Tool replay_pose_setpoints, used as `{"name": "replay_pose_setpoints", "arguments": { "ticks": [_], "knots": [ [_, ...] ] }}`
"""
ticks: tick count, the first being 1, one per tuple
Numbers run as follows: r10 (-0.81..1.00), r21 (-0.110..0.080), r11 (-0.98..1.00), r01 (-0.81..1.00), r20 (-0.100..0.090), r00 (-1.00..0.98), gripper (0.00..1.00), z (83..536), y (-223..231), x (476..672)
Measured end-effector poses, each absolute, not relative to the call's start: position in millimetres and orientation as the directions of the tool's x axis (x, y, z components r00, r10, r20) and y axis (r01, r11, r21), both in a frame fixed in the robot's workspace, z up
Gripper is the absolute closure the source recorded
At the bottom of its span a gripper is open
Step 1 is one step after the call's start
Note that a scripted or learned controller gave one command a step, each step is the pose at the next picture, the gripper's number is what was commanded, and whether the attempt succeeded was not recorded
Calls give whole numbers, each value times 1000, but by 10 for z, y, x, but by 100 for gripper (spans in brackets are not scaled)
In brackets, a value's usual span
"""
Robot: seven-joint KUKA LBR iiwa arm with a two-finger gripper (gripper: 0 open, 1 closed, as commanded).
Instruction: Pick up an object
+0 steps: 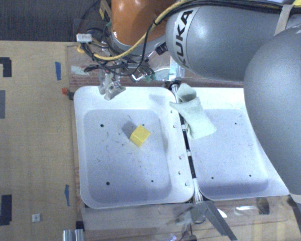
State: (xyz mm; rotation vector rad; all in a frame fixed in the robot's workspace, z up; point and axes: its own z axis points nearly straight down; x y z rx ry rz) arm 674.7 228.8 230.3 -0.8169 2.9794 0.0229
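Your target is the yellow block (140, 135), lying flat near the middle of the left bin (90, 185), turned a bit diagonal to the bin walls, with nothing touching it. The pincer (110, 88) hangs over the bin's far rim, well apart from the block and up-left of it in the camera view. It carries nothing; whether it is spread or closed you can't tell at this size, so don't assume.

To do this step well: bring the pincer over the block's centre first, then descend. Rotate the wrist so the jaws meet two opposite flat faces, not the corners, or the block will probably twist out. Make sure the gap is wider than the block before going down. Stop just off the bin floor, close, then lift straight up.

The pale cloth (194, 115) drapes across the seam onto the right bin (231, 179); it sits well clear of the block, so leave it alone.
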Motion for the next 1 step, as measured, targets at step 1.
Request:
{"name": "replay_pose_setpoints", "arguments": {
  "ticks": [1],
  "knots": [
    [-506, 1, 862, -507, -68, -860, 100, 2440, 2296, 6767]
  ]
}}
